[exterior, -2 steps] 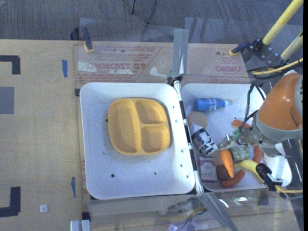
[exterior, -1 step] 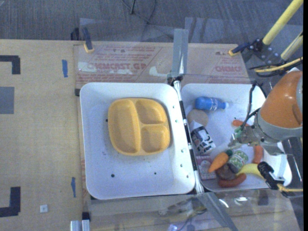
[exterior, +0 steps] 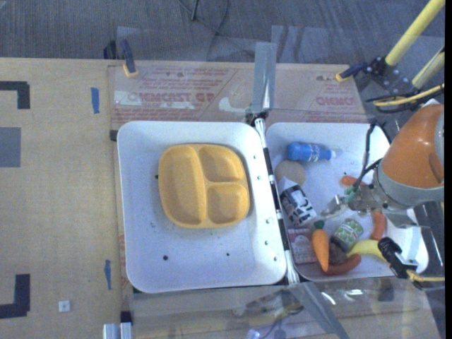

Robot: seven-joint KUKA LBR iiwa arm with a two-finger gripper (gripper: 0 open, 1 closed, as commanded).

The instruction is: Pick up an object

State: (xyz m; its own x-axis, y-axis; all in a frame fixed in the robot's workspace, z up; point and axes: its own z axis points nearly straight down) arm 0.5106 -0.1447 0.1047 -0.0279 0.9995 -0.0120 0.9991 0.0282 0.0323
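Observation:
The right bin [exterior: 321,136] holds several small objects. A blue bottle [exterior: 308,151] lies at its back, with a tan rounded object [exterior: 290,172] just in front of it. A black-and-white carton [exterior: 297,205] lies along the left wall. At the front are a carrot [exterior: 320,248], a red pepper [exterior: 343,263], a banana [exterior: 369,246] and a green-labelled can [exterior: 347,231]. My gripper [exterior: 344,203] hangs over the middle right of this bin, just behind the green can and right of the carton. I see nothing held in it.
The left bin [exterior: 141,260] bears a yellow divided plate [exterior: 204,185]. A metal divider [exterior: 263,90] runs between the bins at the back. The arm's orange band [exterior: 417,154] overhangs the right bin's right edge. Small orange pieces [exterior: 379,224] lie near the right wall.

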